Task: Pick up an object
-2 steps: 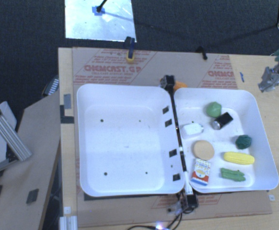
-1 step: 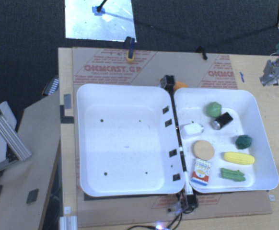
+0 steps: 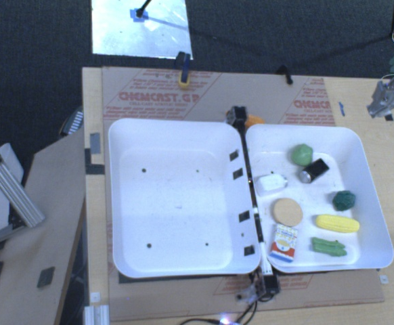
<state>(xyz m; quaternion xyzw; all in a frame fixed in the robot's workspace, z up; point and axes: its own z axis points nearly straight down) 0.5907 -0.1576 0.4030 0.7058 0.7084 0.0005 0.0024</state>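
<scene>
Candidate objects, all in the right bin (image 3: 369, 175):
- Green ball (image 3: 302, 154), upper part of the bin, just beside a black and silver cylinder (image 3: 314, 170) lying on its side.
- White block (image 3: 273, 181), near the divider between the bins, pale against the white floor.
- Tan round disc (image 3: 288, 212), lying flat near the middle.
- Dark green knobbly lump (image 3: 344, 200), toward the right wall.
- Yellow corn cob (image 3: 337, 223), lying crosswise, with a green pod-shaped toy (image 3: 329, 247) just below it.
- Small red and white carton (image 3: 284, 242), lying at the front edge by the divider.

Left bin (image 3: 177, 256): bare white floor with a few dark specks.

Gripper (image 3: 388, 100): at the far right edge of the view, over the wooden bench (image 3: 95, 249) beyond the upper right corner of the right bin, well apart from every object. Nothing is seen in it; whether the fingers stand apart or closed cannot be told (the detail is too small and blurred).

Step in hand, as judged: the approach has not begun; no object is chosen or touched. The next move calls for carrying the gripper inward over the right bin, settling on one piece that stands free of its neighbours (the disc or the dark green lump look the least crowded), then descending squarely over it.
</scene>
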